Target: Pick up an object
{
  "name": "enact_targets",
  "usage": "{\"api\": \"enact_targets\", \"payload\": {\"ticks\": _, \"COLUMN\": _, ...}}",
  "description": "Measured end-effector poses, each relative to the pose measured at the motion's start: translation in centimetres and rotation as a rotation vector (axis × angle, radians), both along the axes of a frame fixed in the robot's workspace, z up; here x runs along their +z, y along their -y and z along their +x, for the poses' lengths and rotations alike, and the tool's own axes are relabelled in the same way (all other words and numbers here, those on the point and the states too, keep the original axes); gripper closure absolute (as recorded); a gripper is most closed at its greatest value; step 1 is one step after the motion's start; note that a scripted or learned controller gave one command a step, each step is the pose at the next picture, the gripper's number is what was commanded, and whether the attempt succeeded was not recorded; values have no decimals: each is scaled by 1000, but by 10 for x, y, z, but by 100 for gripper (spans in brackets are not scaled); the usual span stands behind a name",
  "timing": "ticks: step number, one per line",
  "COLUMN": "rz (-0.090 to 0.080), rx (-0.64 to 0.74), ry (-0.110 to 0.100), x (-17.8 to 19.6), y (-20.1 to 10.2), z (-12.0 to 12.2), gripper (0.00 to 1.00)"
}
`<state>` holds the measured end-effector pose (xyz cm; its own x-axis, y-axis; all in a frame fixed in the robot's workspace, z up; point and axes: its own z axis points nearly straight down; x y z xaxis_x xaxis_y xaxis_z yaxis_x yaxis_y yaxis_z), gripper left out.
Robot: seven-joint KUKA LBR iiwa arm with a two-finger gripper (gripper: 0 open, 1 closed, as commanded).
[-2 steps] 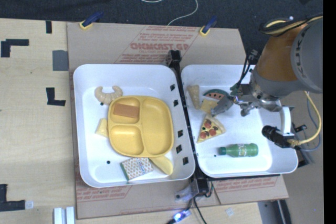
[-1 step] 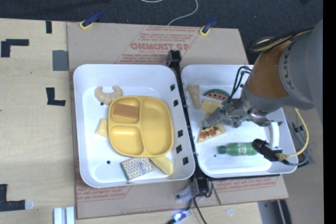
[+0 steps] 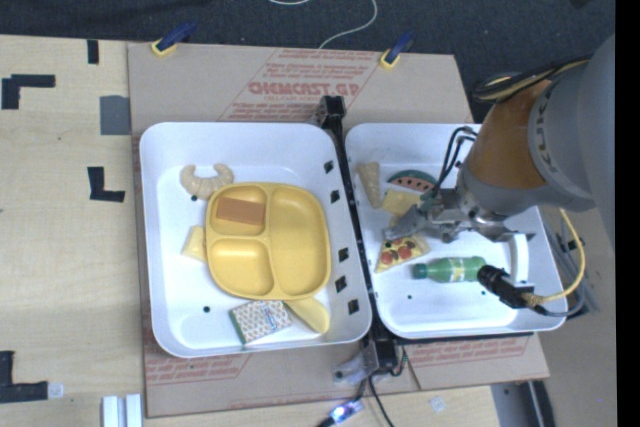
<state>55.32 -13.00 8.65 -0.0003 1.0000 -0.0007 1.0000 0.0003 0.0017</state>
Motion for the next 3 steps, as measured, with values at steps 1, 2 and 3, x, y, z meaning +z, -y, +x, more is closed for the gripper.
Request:
{"api": "enact_targets", "payload": {"ticks": 1, "rz": 2, "rx": 2, "ry": 7, "x": 14, "y": -1, "z": 3, "gripper": 100}}
{"api": "enact_targets", "payload": {"ticks": 2, "rz": 0, "rx": 1, "ry": 2, "x": 75, "y": -1, "z": 9, "gripper": 100}}
{"api": "enact_targets", "payload": {"ticks": 3, "rz": -1, "rx": 1, "ry": 2, "x": 121, "y": 7, "z": 10, "gripper": 100}}
